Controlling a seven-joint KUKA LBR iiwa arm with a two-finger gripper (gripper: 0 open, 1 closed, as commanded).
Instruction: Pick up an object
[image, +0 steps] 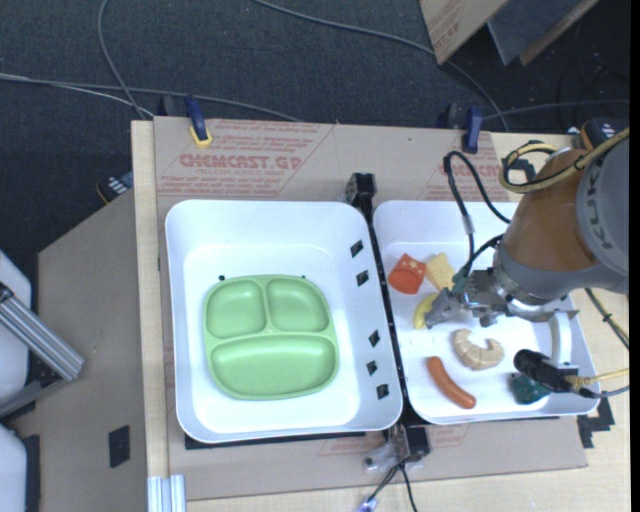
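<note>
2 bins (190, 330) — 1 green tray (270, 335), 1 sausage (452, 383).

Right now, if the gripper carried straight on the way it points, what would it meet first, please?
Probably the yellow banana-like piece just beneath the gripper, by the right bin's divider wall; depth is unclear from this slanted view.

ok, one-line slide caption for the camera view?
KUKA arm's gripper hovers over toy food in the right bin; green divided plate in the left bin.
</note>
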